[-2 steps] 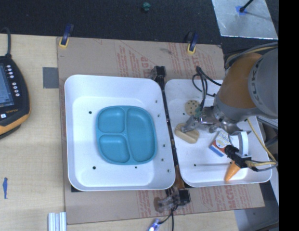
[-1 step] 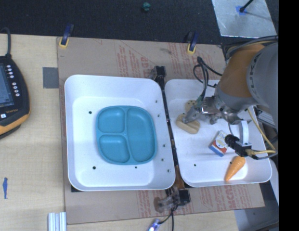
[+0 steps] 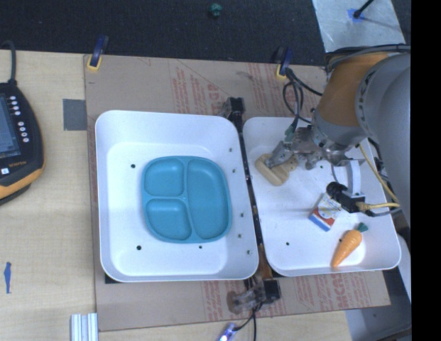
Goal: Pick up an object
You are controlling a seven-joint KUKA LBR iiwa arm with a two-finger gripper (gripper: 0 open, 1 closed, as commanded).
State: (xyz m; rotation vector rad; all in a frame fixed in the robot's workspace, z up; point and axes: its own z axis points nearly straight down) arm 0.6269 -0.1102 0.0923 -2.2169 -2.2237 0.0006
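Bench carries 2 white bins. Left bin: blue 3-compartment plate, centred. Right bin: jaws low at its upper left, opening cannot be told. Tan wooden block just below-left of jaws, touching or nearly; long axis diagonal, upper-left to lower-right. Small carton mid-right. Orange carrot lower right, tip down-left.
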